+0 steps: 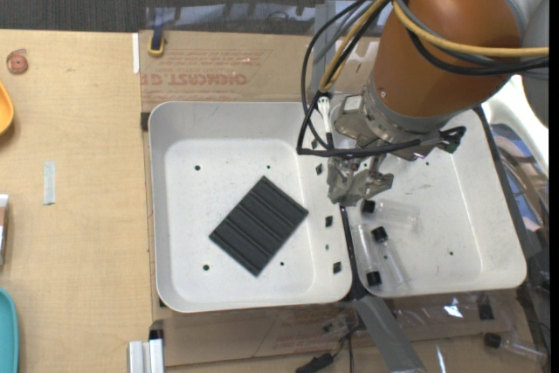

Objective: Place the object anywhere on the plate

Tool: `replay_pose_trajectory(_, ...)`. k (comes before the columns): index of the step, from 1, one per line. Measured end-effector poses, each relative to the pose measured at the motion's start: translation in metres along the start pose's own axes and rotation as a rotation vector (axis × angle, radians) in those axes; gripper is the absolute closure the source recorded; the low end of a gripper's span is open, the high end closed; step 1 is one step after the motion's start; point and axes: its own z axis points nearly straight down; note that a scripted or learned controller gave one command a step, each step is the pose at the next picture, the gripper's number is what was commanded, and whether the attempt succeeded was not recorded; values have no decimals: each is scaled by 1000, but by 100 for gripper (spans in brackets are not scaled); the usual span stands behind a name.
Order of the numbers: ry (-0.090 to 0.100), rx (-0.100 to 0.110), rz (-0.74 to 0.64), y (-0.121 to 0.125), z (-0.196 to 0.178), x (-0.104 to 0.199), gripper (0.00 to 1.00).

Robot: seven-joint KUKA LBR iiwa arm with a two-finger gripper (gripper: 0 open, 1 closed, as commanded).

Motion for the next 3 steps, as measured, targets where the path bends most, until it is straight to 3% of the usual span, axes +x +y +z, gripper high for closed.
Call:
replay_pose_trajectory(1,0,0,0,0,0,0,0)
replay_pose_trajectory(2,-2,1,-483,-18,-75,-64,0)
replay_pose_trajectory(3,-6,0,-475,-20,-83,-64,100)
